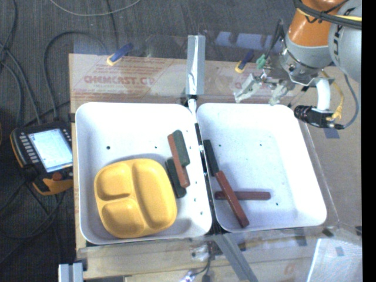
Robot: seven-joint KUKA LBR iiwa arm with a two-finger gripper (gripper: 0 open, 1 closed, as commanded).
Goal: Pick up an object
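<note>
While the gripper [262, 90] is held with fingers apart and nothing between them above the far rim of the right bin [305, 157], the 2 crossed brown sticks [235, 197] lie near its front; the upper stick should be straddled squarely before closing

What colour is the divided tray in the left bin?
Yellow; the camera view shows the divided tray clearly.
</note>
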